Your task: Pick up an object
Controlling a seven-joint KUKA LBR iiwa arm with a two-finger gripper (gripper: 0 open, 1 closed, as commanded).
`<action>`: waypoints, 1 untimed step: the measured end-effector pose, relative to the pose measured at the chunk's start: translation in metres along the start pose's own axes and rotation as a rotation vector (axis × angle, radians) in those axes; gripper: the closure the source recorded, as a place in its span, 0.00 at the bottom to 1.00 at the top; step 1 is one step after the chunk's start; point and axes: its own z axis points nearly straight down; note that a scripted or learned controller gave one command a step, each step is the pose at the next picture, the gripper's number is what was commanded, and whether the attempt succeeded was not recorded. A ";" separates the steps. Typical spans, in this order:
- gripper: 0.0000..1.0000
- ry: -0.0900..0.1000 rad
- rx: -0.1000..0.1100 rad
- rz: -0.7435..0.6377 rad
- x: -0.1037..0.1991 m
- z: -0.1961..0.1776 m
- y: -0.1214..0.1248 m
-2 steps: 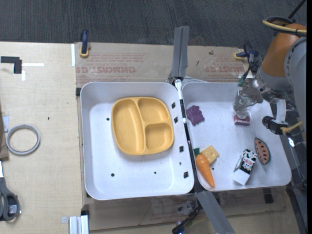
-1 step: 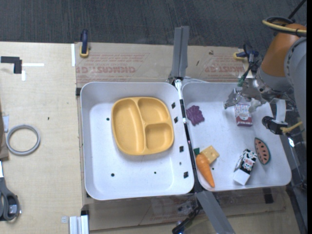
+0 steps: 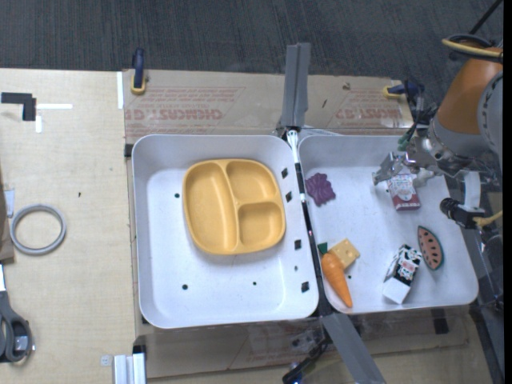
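Observation:
The right bin point(image 3: 364, 294) holds several small objects. My gripper point(image 3: 394, 172) hangs over its far right part, directly above and touching or nearly touching a small red and white carton point(image 3: 406, 193). A purple grape bunch point(image 3: 320, 188) lies to the gripper's left. Nearer the front are a yellow cheese wedge point(image 3: 345, 254), an orange carrot point(image 3: 337, 280), a cow-patterned milk carton point(image 3: 402, 273) and a watermelon slice point(image 3: 430, 248). The arm's orange band point(image 3: 468, 86) shows at the right edge.
The left bin point(image 3: 160, 294) bears a yellow divided plate point(image 3: 234, 206). A grey divider rail point(image 3: 294, 86) runs between the bins. On the bench at the left lie a grey tape ring point(image 3: 35, 229) and scissors point(image 3: 14, 334).

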 end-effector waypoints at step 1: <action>0.00 0.000 -0.003 -0.006 -0.002 -0.001 -0.008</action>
